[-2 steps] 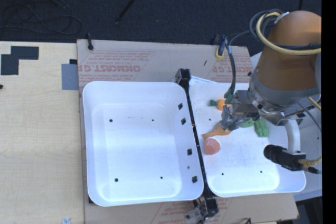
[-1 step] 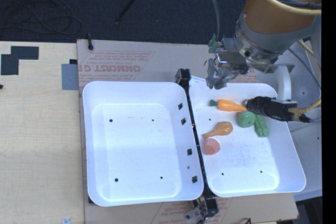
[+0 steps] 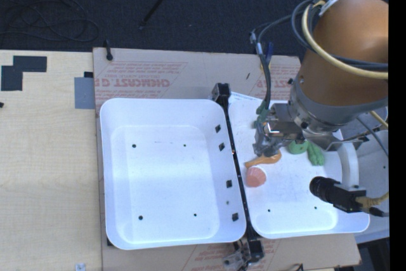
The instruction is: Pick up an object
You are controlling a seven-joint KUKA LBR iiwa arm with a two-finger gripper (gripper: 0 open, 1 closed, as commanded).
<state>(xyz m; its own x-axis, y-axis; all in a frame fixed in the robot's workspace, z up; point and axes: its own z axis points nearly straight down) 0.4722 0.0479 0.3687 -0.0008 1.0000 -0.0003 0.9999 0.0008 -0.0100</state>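
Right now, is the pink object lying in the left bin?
No, the pink object lies in the right bin, near the divider, below the gripper.

Bright, even light; mild softness

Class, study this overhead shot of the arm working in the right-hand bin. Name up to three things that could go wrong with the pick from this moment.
1. The gripper sits right over the orange piece, with the pink object close beside it; a grasp might nudge both or catch neither.
2. These lie near the divider between the bins, so a finger could strike it.
3. The green object lies partly under the arm, hard to see.
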